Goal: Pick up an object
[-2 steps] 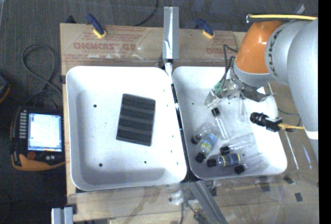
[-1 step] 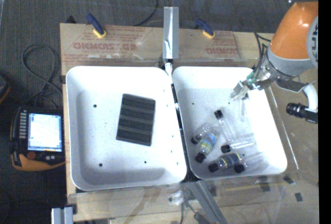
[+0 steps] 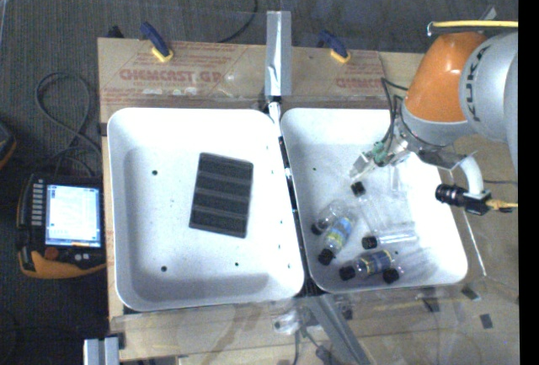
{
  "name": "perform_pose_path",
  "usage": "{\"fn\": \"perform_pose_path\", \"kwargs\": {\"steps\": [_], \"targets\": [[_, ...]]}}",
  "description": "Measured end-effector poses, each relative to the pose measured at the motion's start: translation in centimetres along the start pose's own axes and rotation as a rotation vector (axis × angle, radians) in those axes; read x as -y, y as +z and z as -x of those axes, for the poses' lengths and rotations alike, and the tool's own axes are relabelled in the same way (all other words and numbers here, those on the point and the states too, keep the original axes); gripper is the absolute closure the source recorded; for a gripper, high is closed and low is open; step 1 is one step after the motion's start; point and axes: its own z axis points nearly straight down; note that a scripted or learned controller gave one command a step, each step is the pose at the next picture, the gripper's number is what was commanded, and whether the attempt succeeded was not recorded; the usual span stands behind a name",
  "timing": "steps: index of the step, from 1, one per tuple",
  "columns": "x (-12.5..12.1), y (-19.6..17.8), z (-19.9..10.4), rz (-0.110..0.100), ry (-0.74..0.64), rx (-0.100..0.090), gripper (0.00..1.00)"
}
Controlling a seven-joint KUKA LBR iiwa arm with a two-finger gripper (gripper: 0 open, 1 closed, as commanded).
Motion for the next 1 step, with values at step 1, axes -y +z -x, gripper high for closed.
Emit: {"fn": "perform_pose_path", "kwargs": {"steps": [1], "targets": [[1.95,-8.92,6.79,0.002,-0.11,0.004,0.0]]}}
